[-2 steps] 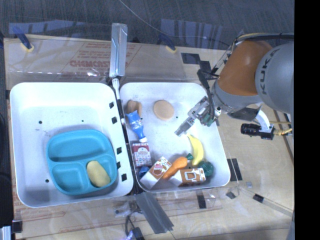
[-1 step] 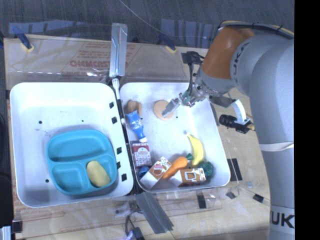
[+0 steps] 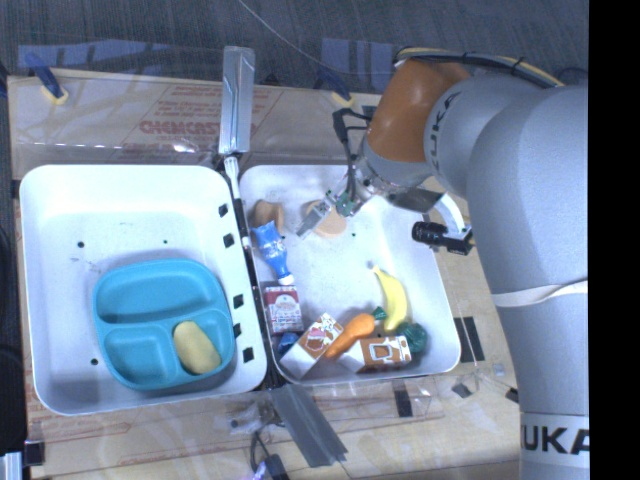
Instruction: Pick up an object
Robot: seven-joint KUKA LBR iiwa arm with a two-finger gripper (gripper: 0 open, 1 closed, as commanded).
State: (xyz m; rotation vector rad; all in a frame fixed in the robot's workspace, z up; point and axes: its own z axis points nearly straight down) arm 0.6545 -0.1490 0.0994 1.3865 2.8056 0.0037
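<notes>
The gripper (image 3: 335, 208) is reaching down into the right bin (image 3: 440, 298), touching a small tan object (image 3: 331, 225); I cannot tell its state

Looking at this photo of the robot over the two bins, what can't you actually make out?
- Gripper: small and dim in the camera view; fingers and any hold unclear.
- Pale round object beside it: too small to identify.
- Cartons and carrot: piled, overlapping; labels unreadable.
- Arm: cut off at the picture's bottom.
</notes>
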